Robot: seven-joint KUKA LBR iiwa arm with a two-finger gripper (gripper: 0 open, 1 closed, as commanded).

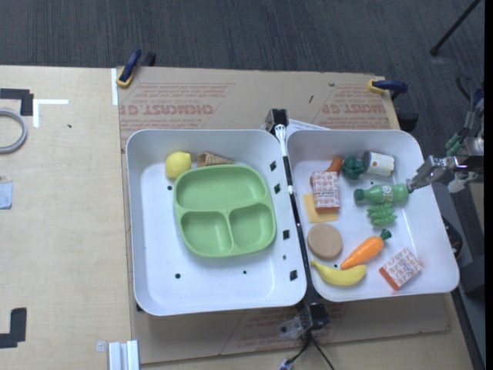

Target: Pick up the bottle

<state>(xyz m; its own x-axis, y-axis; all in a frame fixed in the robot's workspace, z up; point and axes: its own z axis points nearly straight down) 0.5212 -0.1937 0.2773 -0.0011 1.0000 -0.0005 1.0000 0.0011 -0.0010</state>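
Note:
The bottle is green with a pale label and lies on its side in the right bin, near that bin's right wall, its cap pointing left. My gripper hangs at the bin's right rim, just up and to the right of the bottle's wide end. Nothing shows in its grasp, and a small gap separates it from the bottle.
Around the bottle lie a white can, a dark green vegetable, a leafy green piece, a red carton, a cookie, a carrot, a banana and a red packet. The left bin holds a green tray and a lemon.

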